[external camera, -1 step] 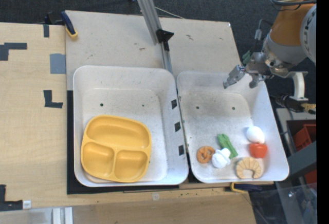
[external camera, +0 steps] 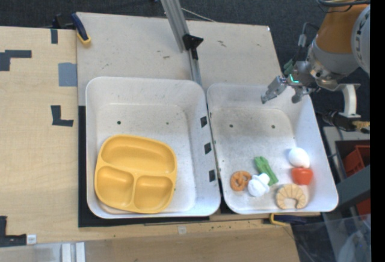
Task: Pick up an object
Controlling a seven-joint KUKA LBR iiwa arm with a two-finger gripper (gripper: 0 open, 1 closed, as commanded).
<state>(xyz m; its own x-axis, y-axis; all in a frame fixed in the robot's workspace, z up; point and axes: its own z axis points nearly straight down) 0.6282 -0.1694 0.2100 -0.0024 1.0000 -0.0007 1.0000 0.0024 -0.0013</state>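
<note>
place: robotics lab | evidence: bench [external camera: 150, 50] with two white bins [external camera: 96, 98], grey-and-orange arm [external camera: 343, 32], toy food

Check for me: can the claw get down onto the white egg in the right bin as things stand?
Probably yes. The claw hangs over the right bin's far end, nothing between its fingers. The white egg lies uncovered near the right wall, though the tomato sits close beside it.

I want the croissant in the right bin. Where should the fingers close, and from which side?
Probably straight down on the croissant, closing across its thick middle, front to back. It lies flat; the tomato crowds its far side and the bin wall its right. The gripper hovers at the far end.
</note>
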